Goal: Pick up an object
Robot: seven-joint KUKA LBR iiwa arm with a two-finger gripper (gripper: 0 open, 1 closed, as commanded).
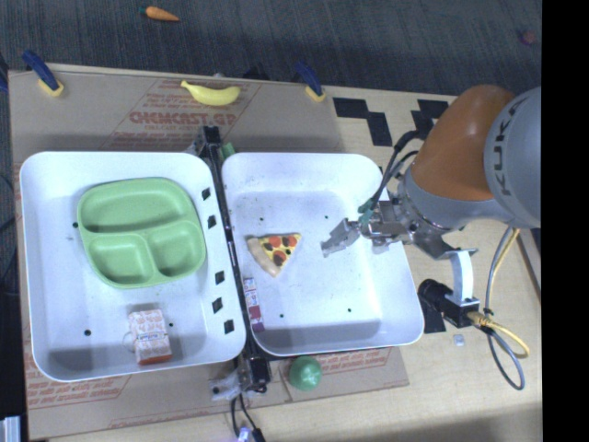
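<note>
The arm reaches in from the right, its gripper point(339, 238) low over the right bin point(368, 325), near that bin's middle. Whether the fingers are spread or pressed together cannot be told – they look small and blurred – and nothing shows between them. A toy pizza slice point(275, 250) lies on the floor of the right bin, toward its left side, near the gripper but apart from it. In the left bin point(41, 274) sits a green divided tray point(140, 230), with a small packet point(149, 335) near the front edge. On the bench, a yellow banana point(211, 91) lies behind the bins and a green ball point(305, 372) in front of them.
</note>
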